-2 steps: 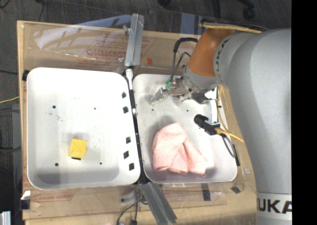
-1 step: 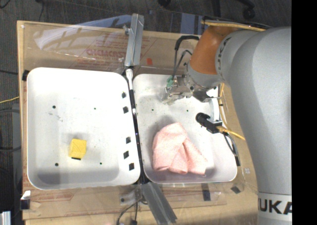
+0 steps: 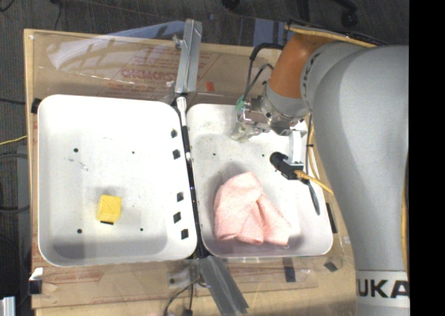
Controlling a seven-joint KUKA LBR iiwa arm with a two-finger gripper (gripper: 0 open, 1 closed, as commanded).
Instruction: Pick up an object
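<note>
Honestly, my hand (image 3: 245, 127), grip state unclear, sits above centre-frame, upward of the crumpled pink cloth (image 3: 249, 211), so dropping here likely grabs bare bin floor.

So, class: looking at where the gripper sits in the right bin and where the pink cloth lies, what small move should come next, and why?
Probably a short shift toward the near side of the right bin, to bring the gripper over the pink cloth. The gripper sits at the bin's far end above bare floor, apart from the cloth, which is the closest object; the yellow block lies in the other bin.
</note>
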